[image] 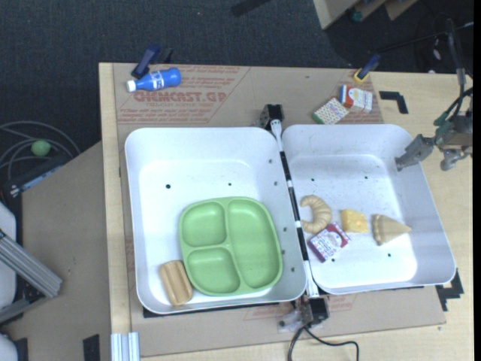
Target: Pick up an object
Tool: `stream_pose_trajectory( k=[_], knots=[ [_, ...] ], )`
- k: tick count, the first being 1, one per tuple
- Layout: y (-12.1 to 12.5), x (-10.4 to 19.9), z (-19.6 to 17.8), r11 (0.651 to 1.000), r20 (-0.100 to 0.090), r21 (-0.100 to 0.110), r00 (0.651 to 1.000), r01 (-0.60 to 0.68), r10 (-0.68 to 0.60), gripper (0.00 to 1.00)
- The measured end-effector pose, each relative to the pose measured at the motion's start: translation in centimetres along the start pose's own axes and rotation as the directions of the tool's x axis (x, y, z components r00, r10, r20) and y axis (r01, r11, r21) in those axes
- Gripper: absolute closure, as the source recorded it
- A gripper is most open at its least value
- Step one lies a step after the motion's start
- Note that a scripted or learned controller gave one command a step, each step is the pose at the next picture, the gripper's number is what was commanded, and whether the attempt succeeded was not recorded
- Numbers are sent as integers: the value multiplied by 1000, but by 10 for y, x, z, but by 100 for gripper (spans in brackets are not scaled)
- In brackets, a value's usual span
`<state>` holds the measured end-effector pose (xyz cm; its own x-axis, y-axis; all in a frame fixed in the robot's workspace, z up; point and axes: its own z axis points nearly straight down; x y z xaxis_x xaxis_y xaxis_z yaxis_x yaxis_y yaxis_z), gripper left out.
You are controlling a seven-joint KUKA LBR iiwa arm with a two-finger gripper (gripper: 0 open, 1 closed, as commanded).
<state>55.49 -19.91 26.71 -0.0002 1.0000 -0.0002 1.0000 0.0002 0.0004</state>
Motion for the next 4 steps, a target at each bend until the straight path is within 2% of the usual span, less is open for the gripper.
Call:
stream_pose_trajectory(
  k=[1,2,3,4],
  knots=[
    [8,47,50,1000,-2,3,1000,2,-2,0],
    [-20,89,120,1000,-1,3,1000,1,-1,0],
    [-19,98,173,1000,0,0,1000,-1,1,0],
    [-28,88,180,1000,3,-6,1000,-1,1,0]
  ],
)
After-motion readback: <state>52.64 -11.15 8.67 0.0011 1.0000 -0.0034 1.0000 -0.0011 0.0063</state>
